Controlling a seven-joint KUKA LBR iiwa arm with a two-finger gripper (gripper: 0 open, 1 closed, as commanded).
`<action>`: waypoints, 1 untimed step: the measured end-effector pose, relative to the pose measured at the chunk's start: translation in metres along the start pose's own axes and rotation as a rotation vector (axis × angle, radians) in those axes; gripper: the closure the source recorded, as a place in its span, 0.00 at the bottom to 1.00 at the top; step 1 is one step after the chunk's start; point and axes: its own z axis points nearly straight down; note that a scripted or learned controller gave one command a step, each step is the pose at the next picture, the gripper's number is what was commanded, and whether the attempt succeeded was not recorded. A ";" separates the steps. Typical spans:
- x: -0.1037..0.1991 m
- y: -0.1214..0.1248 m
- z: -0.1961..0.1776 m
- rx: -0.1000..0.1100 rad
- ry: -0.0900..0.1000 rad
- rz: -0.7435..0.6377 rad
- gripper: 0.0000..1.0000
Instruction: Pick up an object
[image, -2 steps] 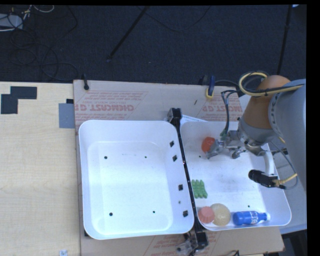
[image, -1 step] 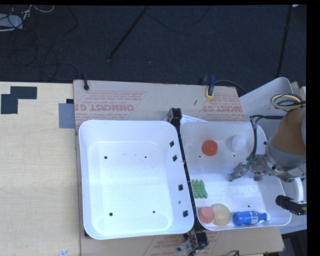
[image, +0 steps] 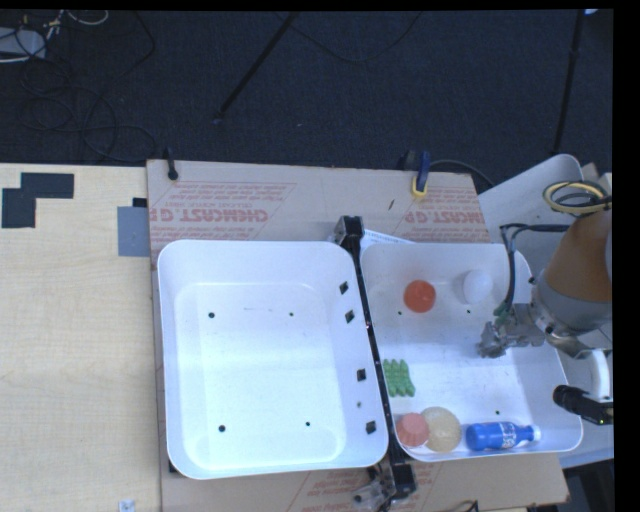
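— Looking down on my feed now: what have you got in the two bins?

— Left bin (image: 190, 290) shows its white floor with a few small dark dots on it. Right bin (image: 455, 262) carries all the loose items. An orange ball (image: 420, 295) sits toward the far side, left of centre. A white ball (image: 478, 286) lies just to its right, hard to separate from the white floor. A green ridged piece (image: 398, 378) rests near the divider between the bins. Along the near wall: a pink round object (image: 412, 430), a pale yellow round object (image: 441, 428) touching it, then a blue bottle (image: 502, 436) lying on its side with its white cap pointing right.

— Where is the arm?

— It comes in from the right. I see the orange band (image: 585, 258) above the wrist, and the gripper (image: 492, 343) is low inside the right bin, on its right half, between the white ball and the blue bottle but apart from both.

— Fingers open or closed?

— I cannot tell. The tip is a small grey blur against the bin floor. I see nothing between the fingers, so I log no hold.

— Anything around the bins?

— Both sit on a cardboard sheet (image: 250, 205) with red print, laid on the light wooden table (image: 70, 340). Dark floor (image: 300, 80) with cables lies beyond the far edge. A blue and yellow clamp (image: 421, 175) grips the cardboard's far edge.
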 end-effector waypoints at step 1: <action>-0.001 0.000 -0.010 0.001 0.000 -0.001 1.00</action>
